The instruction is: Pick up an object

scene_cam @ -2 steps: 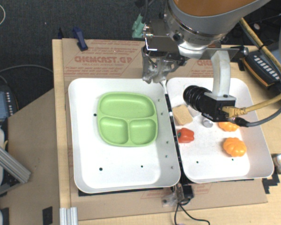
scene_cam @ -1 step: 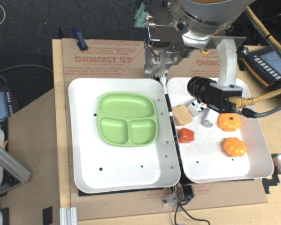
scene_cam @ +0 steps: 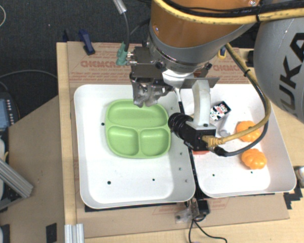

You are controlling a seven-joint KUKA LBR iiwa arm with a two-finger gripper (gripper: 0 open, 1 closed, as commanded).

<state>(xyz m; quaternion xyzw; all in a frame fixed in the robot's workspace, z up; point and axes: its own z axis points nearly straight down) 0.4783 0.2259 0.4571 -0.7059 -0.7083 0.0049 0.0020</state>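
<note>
A light green plate point(scene_cam: 137, 128) with three compartments lies flat in the left white bin point(scene_cam: 126, 178), toward its upper right. My gripper point(scene_cam: 148, 99) hangs from the arm's grey wrist, right over the plate's far rim and either close above it or touching it. Nothing shows as held. In the right bin point(scene_cam: 233, 181) lie two orange pumpkin-like pieces, one point(scene_cam: 249, 130) partly behind a yellow cable and the other point(scene_cam: 254, 159) nearer the front. A small black-and-white object point(scene_cam: 220, 110) sits behind them.
The arm's big orange and grey body covers the top of the view and the far ends of both bins. A black hose fitting point(scene_cam: 182, 128) and a yellow cable point(scene_cam: 243, 133) dangle over the divide between the bins. Cardboard point(scene_cam: 71, 135) lines the bench beneath.
</note>
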